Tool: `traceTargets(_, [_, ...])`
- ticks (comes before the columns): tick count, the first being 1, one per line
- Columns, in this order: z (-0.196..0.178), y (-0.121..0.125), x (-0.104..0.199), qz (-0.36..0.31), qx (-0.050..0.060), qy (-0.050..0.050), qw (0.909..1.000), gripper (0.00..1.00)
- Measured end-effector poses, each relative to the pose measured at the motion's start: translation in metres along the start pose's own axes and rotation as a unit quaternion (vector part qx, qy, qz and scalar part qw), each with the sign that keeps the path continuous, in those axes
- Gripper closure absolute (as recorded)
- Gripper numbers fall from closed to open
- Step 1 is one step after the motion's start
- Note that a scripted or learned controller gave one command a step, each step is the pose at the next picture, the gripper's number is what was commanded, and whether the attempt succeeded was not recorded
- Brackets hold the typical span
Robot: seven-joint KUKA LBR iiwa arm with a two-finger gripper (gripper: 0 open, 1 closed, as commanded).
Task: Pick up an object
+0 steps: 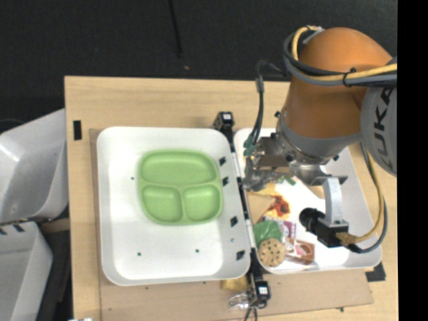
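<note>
Several small toy items, a round tan cookie [271,251] among them, are lying at six o'clock from the jaws [262,172], whose state I cannot tell.

The desk [134,99] is a pale wood-grain board set against a dark floor. Two shallow white bins rest directly on it, side by side and touching along their inner edges: the left bin [120,246] and the right bin [358,206] (partly covered by the arm). Small black clips [223,120] sit at the seam's ends.
</note>
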State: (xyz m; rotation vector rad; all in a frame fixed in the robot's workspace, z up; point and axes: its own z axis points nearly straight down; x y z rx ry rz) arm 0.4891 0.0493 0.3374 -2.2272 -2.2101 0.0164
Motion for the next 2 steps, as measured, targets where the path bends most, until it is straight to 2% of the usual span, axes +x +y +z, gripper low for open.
traceTargets(1, [-0.088,0.001,-0.045,-0.002,-0.010,0.001,0.9999,1.00])
traceTargets(2, [-0.001,0.002,-0.037,-0.004,-0.001,0.002,1.0000,1.00])
